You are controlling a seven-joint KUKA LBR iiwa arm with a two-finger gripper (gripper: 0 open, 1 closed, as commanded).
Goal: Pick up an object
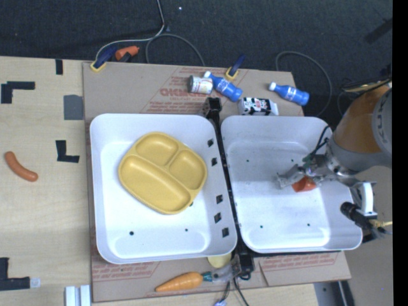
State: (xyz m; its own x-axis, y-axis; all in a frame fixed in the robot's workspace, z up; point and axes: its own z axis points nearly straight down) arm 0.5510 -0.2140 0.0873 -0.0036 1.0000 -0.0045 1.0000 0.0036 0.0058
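Bottom edge of frame: orange plastic carrot (180, 282) with a green tip lies on the brown cardboard surface (127, 94), just below the left white bin (105, 190). A pale yellow round object (218, 259) peeks out from under the bins' lower rims, near the carrot.

Lower right: right white bin (268, 234), shallow. Inside it, toward its right side, a small red-orange object (305, 185) rests on the bin floor. The hand (294, 177) is low in this bin, directly at that object; grey fingers reach in from the right and appear to touch it. Cannot tell whether the hand is released or clenched, nor whether the object sits between the fingers. Grey arm (363, 139) with an orange band enters at right of frame.

Centre left: left bin holds 1 yellow plastic divided plate (162, 171) with 3 compartments, lying flat, upper middle of the bin.

Far left of frame: 1 reddish toy sausage (20, 166) on the pale wooden surface, well apart from the bins.

Upper middle, beyond the bins: 2 blue-and-white toy bottles (226, 88) (290, 94) lying on their sides, a white cylindrical container (201, 83) just beside the left bottle, and a small black-and-white box (258, 106) touching the right bin's top rim.

Upper left: yellow clamp with an orange handle (115, 55) at the cardboard's corner.
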